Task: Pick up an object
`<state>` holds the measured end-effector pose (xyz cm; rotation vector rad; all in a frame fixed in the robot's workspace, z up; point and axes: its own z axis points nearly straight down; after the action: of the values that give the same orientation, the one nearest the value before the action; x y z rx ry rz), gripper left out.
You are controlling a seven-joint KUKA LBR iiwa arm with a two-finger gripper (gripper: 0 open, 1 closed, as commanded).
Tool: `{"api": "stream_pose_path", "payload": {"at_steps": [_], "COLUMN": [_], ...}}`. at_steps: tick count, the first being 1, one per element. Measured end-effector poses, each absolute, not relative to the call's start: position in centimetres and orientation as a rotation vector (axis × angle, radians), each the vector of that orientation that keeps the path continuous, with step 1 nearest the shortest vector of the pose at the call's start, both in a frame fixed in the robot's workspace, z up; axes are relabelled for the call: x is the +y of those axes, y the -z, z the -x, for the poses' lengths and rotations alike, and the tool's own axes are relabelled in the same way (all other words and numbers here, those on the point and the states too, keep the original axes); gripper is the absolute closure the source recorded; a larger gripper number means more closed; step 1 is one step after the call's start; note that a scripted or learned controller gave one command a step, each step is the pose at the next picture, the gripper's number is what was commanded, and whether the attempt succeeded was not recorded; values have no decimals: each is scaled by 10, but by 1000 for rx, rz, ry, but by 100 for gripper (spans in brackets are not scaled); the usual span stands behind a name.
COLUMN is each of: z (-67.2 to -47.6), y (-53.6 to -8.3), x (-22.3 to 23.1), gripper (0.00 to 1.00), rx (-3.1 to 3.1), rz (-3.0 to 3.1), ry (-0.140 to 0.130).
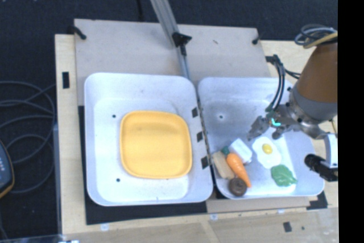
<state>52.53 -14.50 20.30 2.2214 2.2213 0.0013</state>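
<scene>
Where bins (142, 85) sit, bench (227, 42) bare.

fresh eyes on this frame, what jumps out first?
The big yellow plate sitting alone in the left bin. Next, the cluster at the near end of the right bin: fried egg, carrot, green piece and a white block. The pincer hangs just above that cluster, reaching in from the right.

yellow plate (156, 144) | orange carrot (236, 165) | white-and-yellow fried egg (267, 151) | green leafy piece (282, 174) | white bins (102, 122) | orange-banded grey arm (317, 83)
</scene>
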Motion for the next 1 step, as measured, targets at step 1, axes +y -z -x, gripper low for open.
{"api": "stream_pose_path", "payload": {"at_steps": [1], "z": [-525], "y": [-203], "x": [-145], "gripper": [0], "rx": [2221], "rz": [-2221], "ry": [-1]}}
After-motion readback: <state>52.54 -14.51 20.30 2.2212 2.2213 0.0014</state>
